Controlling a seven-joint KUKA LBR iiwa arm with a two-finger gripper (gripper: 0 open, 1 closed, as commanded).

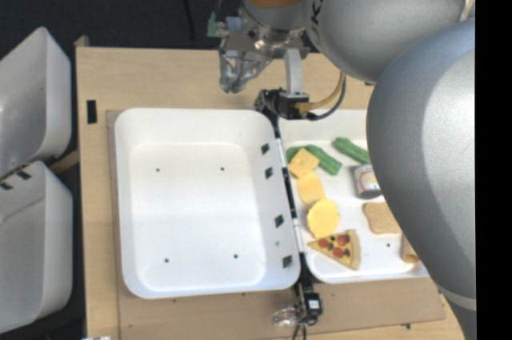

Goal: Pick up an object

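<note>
My gripper (pixel 234 78) hangs over the bench just behind the back rim of the left bin (pixel 128 170), near the divide between the two bins. Nothing shows under it or in it. The right bin (pixel 364 274) holds the objects: a yellow wedge (pixel 302 163), a yellow block (pixel 310 188), a round yellow piece (pixel 323 217), a pizza slice (pixel 340 248), two green pods (pixel 324 159) (pixel 350 148), a small can (pixel 368 182) and a toast slice (pixel 380 218). The arm hides the right part of that bin.
The wooden bench top (pixel 160 74) lies bare behind the bins. Large white shapes (pixel 28 106) stand off the bench at the left. Black clips (pixel 282 186) run along the seam between the bins.
</note>
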